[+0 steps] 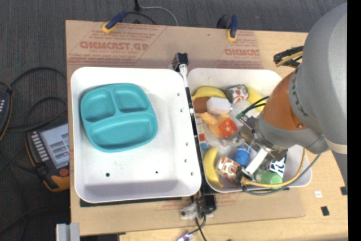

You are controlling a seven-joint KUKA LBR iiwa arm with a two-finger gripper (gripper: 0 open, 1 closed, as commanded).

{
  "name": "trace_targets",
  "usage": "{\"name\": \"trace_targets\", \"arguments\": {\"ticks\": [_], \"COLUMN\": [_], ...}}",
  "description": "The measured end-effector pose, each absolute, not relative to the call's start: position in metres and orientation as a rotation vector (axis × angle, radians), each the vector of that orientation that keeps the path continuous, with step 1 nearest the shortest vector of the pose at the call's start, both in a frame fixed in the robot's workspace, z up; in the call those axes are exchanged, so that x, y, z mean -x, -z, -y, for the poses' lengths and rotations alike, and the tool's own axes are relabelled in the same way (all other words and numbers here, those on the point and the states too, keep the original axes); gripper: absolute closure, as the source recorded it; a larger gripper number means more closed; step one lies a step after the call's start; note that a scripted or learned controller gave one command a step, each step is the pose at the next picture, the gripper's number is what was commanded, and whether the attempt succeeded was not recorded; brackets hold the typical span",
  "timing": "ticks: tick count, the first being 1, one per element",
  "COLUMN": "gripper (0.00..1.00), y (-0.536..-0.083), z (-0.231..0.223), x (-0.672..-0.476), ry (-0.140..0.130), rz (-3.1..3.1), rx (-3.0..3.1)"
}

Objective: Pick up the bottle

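Gripper [252, 158] low in the cluttered bin [225, 72], spread impossible to tell. Blue-capped bottle [242, 154] just beside it, on the side toward the banana [210, 162], perhaps touching; long axis unclear, seemingly slanted under the wrist. Probably calls for a short sideways shift.

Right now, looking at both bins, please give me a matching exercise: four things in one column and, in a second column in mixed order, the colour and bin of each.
Things:
1. divided tray
2. banana
3. small block
4. small round thing

Colour and place:
a. red, right bin
b. teal, left bin
c. green, right bin
d. yellow, right bin

Pairs: 1-b, 2-d, 3-a, 4-c
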State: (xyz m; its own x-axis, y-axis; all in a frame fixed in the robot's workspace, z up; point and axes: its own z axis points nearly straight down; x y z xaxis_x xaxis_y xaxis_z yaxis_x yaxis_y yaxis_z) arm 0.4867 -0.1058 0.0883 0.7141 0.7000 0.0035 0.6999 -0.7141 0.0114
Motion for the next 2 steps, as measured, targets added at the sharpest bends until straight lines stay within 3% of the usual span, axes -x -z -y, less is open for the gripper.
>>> {"name": "trace_targets", "arguments": {"ticks": [2], "gripper": [0.00], "y": [-0.0883], "z": [0.0962], "x": [-0.4876], "ry": [-0.018], "rz": [-0.422], "rx": [-3.105]}}
